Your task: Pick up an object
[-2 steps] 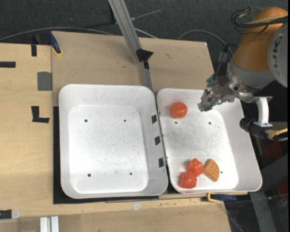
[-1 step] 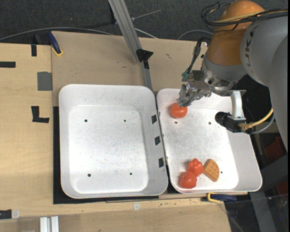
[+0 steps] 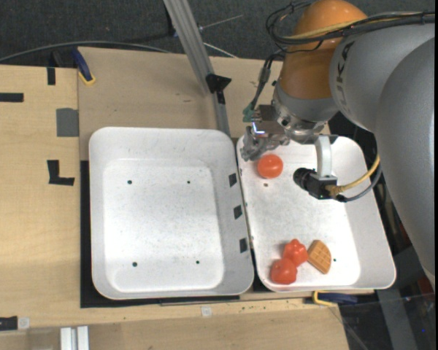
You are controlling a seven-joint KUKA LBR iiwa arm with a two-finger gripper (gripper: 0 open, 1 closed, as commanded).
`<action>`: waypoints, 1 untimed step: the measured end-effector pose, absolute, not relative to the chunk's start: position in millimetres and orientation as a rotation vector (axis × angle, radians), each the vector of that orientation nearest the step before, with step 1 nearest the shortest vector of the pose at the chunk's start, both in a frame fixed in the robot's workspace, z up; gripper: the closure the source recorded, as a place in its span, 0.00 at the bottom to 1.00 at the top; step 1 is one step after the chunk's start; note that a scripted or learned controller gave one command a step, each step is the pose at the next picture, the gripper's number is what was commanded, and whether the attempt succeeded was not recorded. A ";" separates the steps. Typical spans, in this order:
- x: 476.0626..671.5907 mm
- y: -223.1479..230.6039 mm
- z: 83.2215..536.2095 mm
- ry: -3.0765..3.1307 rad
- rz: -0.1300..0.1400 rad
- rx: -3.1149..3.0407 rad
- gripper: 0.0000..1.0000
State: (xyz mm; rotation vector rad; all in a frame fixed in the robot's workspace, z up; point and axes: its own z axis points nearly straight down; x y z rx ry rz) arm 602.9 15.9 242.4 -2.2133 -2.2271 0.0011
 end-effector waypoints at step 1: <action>625.4 68.9 226.9 -2.227 0.001 -2.213 1.00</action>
